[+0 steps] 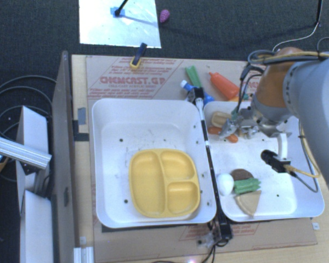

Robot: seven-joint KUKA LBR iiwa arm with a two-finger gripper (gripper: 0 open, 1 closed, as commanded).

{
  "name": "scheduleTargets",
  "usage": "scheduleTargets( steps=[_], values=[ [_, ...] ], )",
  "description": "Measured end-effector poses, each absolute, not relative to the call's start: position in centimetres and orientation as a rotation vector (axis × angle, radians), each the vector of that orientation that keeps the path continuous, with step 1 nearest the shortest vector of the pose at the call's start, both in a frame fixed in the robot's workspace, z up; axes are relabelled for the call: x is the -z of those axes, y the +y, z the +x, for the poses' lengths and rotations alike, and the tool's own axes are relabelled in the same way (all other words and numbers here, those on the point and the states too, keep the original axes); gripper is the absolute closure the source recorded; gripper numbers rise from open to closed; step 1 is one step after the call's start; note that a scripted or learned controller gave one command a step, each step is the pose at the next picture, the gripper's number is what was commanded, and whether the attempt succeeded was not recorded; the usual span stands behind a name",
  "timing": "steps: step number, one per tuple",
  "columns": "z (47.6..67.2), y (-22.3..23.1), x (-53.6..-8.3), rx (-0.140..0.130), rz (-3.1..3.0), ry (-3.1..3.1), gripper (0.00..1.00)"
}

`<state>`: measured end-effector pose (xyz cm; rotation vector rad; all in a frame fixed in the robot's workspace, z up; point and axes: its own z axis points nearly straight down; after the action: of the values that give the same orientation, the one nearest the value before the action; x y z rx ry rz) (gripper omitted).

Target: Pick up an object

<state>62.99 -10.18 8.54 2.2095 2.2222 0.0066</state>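
Observation:
My gripper (231,129) hangs low over the back left corner of the right bin (301,201), just above a tan bread-like piece (219,118) and small orange bits (232,138). Nothing is visibly held. Near the bin's front lie a white egg (225,183), a brown round piece (242,174), a green piece (247,186) and a tan wedge (249,202). The grey arm (312,97) with its orange band (274,86) covers the bin's back right.
The left bin (115,119) holds a yellow divided tray (163,182). Behind the bins on the cardboard lie an orange carrot (223,85), a green item (192,74) and a blue item (187,85). A black plug on a cable (274,160) hangs over the right bin.

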Motion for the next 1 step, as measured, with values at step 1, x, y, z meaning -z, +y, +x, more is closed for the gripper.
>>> scheduleTargets(
  steps=[1],
  values=[
    [65.31, -9.72, -8.49, -0.003, 2.214, 2.226, 0.0]
  ],
)
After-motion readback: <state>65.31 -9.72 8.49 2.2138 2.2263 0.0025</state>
